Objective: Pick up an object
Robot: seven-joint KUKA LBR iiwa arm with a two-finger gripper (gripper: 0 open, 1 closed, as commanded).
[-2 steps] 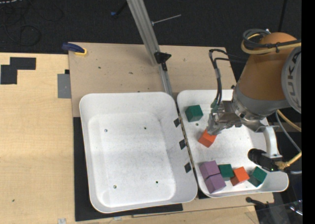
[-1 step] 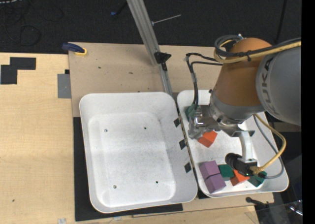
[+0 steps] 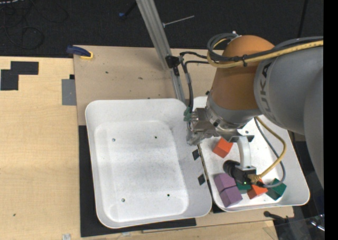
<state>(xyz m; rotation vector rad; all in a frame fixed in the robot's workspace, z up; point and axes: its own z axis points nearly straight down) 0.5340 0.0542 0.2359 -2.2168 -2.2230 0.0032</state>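
Scene: a wooden desk (image 3: 47, 144) seen from above at a slant, bearing two shallow white bins side by side.
Left bin: the left bin (image 3: 140, 162) is the larger in view, with a bare, slightly grey-smudged floor.
Right bin: the right bin (image 3: 296, 189) holds a small cluster of blocks near its front and is partly covered by the arm.
Arm: a grey arm with a broad orange band (image 3: 240, 78) reaches in from the right and hangs over the near-left part of the right bin.
Gripper: the gripper (image 3: 198, 128) sits at the divide between the two bins, above the right bin's left edge; whether it is released or clenched cannot be told from this angle, and nothing can be seen held in it.
Objects: an orange block (image 3: 223, 148) lies just right of and a little in front of the gripper; a purple block (image 3: 228, 189) lies further forward; a small red block (image 3: 257, 191) and a green piece (image 3: 277, 188) sit at the front right, near a black fitting (image 3: 234, 169).
Key relation: judged from this view, the orange block is the nearest candidate, so the gripper would need a short shift rightward and toward the front of the bin, then down.
Long axis: the orange block looks roughly cubic, tilted, with no clear long axis.
Progress: by the look of it, the pick is not yet made.
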